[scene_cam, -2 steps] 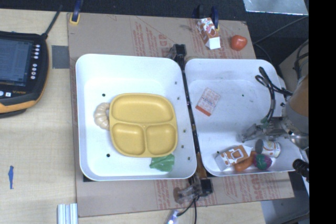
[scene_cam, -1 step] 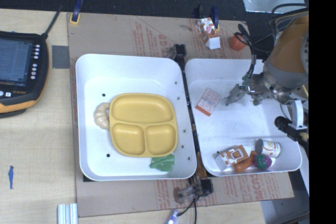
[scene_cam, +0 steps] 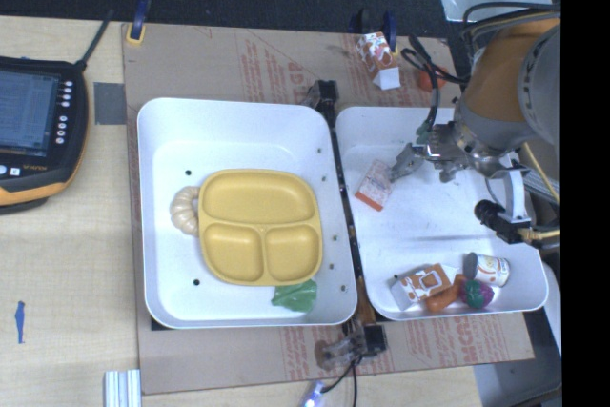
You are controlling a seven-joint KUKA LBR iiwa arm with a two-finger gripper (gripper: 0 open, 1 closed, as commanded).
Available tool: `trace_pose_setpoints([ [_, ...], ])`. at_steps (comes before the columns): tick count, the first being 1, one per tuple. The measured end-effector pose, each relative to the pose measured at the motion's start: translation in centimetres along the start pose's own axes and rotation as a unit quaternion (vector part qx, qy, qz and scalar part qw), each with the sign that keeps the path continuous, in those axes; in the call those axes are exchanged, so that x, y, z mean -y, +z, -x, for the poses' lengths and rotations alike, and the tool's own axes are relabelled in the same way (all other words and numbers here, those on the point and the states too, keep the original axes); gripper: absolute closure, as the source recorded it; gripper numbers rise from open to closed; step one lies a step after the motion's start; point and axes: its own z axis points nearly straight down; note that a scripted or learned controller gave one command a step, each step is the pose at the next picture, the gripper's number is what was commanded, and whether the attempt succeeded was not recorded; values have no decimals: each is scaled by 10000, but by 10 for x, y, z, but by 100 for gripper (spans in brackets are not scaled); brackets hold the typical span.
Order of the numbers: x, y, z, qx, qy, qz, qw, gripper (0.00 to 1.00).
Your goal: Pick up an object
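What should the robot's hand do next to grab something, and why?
Probably move a little left and lower toward the small red-and-white packet. The hand sits in the right bin just up and right of that packet, which lies alone with bare floor around it. The other items are bunched in the bin's near corner, so they look harder to grab.

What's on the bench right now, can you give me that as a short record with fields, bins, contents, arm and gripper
left bin: yellow divided tray, a tan item at the tray's left edge, a green item at its near right corner
right bin: small packet near the left wall; cluster of small items along the near wall
arm: reaches in from the right, above the right bin
gripper: over the right bin's far half, right of the packet, nothing seen held
outside bins: handheld pendant at far left
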Motion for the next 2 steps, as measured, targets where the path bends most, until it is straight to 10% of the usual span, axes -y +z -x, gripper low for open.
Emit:
trace_pose_setpoints([
  [1,-6,35,-32,13,-1,22,10000,0],
  [2,-7,24,-33,-1,-25,25,10000,100],
])
